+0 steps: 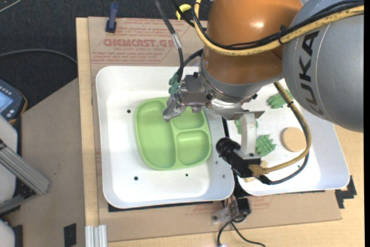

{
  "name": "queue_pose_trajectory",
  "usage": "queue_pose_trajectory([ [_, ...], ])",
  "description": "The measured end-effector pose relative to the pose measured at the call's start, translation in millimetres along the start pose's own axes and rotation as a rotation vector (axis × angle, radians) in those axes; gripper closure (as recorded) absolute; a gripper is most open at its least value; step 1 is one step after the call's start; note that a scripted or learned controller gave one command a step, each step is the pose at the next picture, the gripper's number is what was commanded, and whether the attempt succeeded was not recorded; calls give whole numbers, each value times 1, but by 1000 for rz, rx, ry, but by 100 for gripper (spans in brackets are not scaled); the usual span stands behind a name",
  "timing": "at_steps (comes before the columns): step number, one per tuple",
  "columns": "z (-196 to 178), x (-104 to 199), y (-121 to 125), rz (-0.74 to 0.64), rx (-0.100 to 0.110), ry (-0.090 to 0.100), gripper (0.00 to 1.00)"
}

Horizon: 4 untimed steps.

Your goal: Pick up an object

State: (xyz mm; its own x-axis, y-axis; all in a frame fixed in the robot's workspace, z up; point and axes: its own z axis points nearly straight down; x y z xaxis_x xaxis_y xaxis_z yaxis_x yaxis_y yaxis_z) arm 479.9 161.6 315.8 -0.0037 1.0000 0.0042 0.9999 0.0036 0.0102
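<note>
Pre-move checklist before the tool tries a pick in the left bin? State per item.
1. Target in view: green divided tray lies flat in the left bin. Ok.
2. Tool position: tool sits over the tray's upper rim. Ok.
3. Finger state: hidden under the wrist. Cannot tell.
4. Anything gripped: cannot tell.
5. Cable clearance: black cable hangs low across the divider between bins. Not ok.
6. Right bin items: tan disc and green pieces lie apart from the tool. Ok.

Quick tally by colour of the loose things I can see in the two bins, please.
Light green: 1, the divided tray
Dark green: 2, small toy pieces and
Tan: 1, round disc
Total: 4 visible; the arm may hide more.
</note>
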Motion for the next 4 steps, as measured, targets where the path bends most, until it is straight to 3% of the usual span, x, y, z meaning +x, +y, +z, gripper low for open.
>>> queue_pose_trajectory([
  [1, -217, 12, 2, 1, -11, 4, 0],
  [2, -217, 13, 2, 2, 6, -3, 100],
  [3, -68, 21, 6, 4, 24, -9, 100],
  [4, -31, -27, -1, 8, 16, -6, 100],
])
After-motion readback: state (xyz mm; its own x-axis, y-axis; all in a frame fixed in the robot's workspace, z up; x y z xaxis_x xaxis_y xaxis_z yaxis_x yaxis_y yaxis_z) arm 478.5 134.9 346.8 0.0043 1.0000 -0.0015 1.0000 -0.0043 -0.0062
